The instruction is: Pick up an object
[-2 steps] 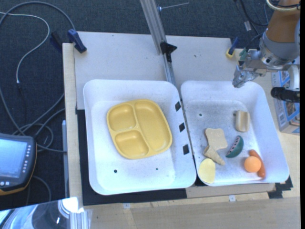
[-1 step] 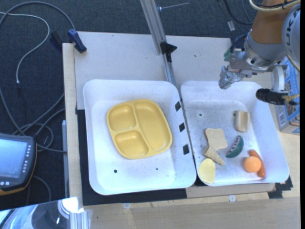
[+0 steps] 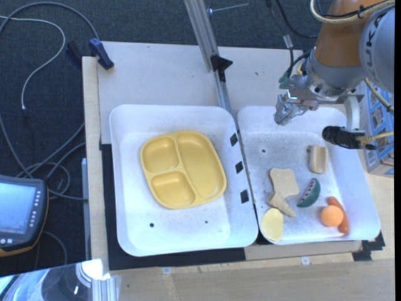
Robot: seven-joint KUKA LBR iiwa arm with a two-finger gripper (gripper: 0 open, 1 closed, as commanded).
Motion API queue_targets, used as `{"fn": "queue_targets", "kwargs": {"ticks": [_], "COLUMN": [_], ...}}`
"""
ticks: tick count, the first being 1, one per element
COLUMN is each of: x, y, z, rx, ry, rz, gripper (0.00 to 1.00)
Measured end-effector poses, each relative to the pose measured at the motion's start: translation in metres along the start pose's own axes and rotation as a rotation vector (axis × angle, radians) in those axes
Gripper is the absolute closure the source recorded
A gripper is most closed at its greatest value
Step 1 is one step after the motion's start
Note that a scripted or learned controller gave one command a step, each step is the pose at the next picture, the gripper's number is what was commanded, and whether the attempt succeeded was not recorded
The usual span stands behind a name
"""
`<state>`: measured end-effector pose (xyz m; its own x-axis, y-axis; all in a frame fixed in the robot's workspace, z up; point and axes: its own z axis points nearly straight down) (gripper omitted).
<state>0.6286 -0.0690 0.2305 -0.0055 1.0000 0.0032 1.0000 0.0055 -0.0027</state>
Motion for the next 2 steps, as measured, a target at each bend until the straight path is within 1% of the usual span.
{"fn": "queue_targets", "kwargs": {"ticks": [1,2], "x": [0.054,0.102], "y": [-0.016,-0.036], "z": [0.009,-0.004], "rx": [0.002,0.001], "ry": [0.000,0.001], "rz": [-0.001,-0.001], "gripper": [1.00,1.00]}}
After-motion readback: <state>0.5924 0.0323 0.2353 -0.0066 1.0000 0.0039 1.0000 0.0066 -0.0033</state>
